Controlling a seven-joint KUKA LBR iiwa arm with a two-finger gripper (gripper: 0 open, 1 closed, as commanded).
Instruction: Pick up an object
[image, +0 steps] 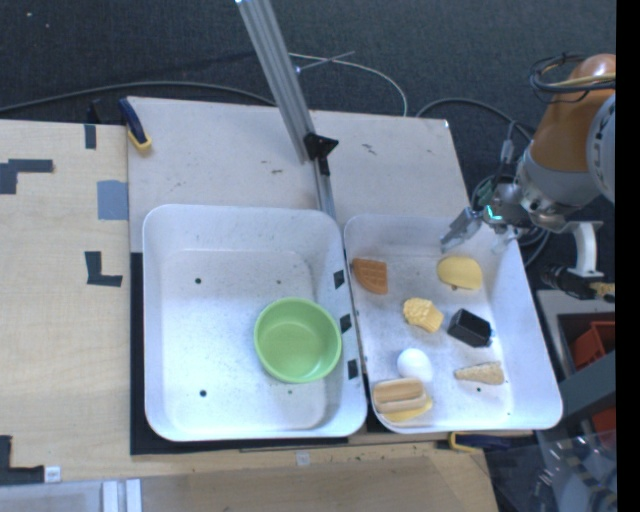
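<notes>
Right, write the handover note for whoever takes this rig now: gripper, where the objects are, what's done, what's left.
Gripper: over the right bin's far edge, holding nothing visible; whether it is open can't be told.
Right bin: yellow lump nearest the gripper, brown piece, small yellow piece, black block, white egg, wedge, hot dog.
Left bin: green bowl.
Done: no object picked up.
Left: the whole pick.

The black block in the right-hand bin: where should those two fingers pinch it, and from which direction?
Probably straight down from above, closing across the short sides of the black block. It lies flat and slightly turned, with bare floor of the right bin around it. The gripper would likely need to turn to match.
</notes>
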